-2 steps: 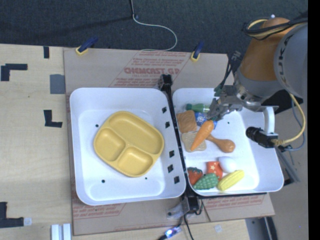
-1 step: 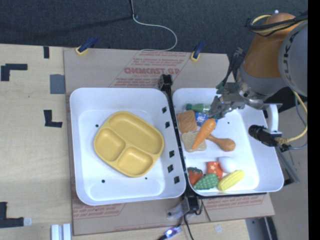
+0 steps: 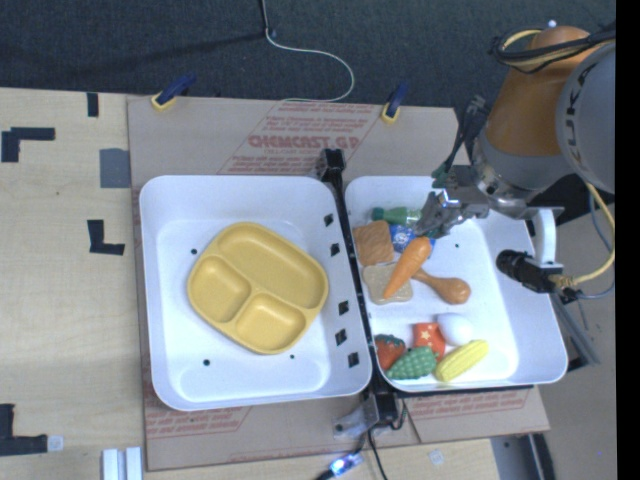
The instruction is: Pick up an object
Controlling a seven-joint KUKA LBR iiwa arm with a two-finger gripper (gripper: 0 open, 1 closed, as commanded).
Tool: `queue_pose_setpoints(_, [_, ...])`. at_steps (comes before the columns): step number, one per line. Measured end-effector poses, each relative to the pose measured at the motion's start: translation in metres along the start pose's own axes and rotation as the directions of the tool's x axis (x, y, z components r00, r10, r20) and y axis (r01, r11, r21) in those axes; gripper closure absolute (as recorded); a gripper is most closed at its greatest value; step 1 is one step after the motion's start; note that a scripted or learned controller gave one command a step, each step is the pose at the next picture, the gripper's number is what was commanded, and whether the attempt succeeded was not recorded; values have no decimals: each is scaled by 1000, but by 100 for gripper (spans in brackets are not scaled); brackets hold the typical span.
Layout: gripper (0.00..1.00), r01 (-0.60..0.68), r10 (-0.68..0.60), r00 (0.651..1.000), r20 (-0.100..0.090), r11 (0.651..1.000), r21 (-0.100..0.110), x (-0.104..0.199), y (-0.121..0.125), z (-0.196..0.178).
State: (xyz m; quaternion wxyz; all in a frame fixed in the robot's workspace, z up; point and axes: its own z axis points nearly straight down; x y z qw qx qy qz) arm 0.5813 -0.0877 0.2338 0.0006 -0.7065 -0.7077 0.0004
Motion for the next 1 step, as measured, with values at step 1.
queue_pose_setpoints(1, [100,-1,1,1000,1,1000,3,-4,-2,21])
